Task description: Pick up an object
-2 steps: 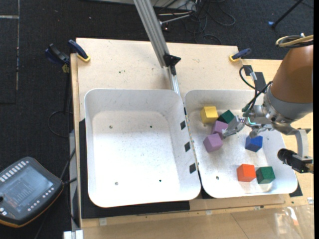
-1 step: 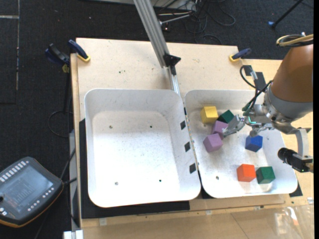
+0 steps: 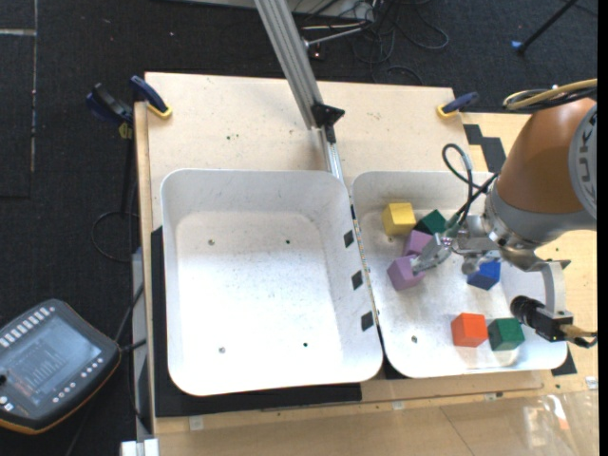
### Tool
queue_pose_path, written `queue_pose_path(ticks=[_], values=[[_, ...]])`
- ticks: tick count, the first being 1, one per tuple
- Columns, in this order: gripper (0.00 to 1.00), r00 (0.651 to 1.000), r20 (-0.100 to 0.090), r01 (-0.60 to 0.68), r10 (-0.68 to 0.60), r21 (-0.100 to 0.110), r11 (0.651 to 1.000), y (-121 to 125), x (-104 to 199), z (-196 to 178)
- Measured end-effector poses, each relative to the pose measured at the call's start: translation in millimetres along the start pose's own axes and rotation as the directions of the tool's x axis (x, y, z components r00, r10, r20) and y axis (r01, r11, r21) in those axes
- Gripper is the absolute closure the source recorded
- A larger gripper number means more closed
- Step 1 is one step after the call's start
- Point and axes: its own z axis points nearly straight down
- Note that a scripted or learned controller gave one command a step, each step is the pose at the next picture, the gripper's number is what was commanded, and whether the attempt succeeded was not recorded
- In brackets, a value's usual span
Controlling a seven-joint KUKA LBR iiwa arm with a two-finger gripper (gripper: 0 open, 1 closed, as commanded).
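Several small blocks lie in the right bin [image 3: 408, 354]. A yellow block [image 3: 400, 218] and a dark green block [image 3: 433, 221] sit at the back. Two purple blocks [image 3: 404, 273] [image 3: 417, 242] lie close together just left of my gripper [image 3: 430, 254]. The gripper hangs low over the bin and its tip touches or overlaps the purple pair. A blue block [image 3: 484, 275] lies under the wrist. An orange block [image 3: 468, 330] and a green block [image 3: 505, 332] rest near the front edge.
The left bin [image 3: 180, 255] stands beside the right one, with a raised rim [image 3: 356, 255] between them. A slanted metal bar [image 3: 290, 50] crosses the back of the bench. A cable [image 3: 461, 174] loops off the wrist. A pendant [image 3: 47, 364] lies at the front left.
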Motion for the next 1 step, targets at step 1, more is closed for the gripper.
queue_pose_path(ticks=[1], values=[[0.00, 1.000, 0.000, -0.001, 0.001, 0.001, 1.000, -6.0, -1.6, 45.1]])
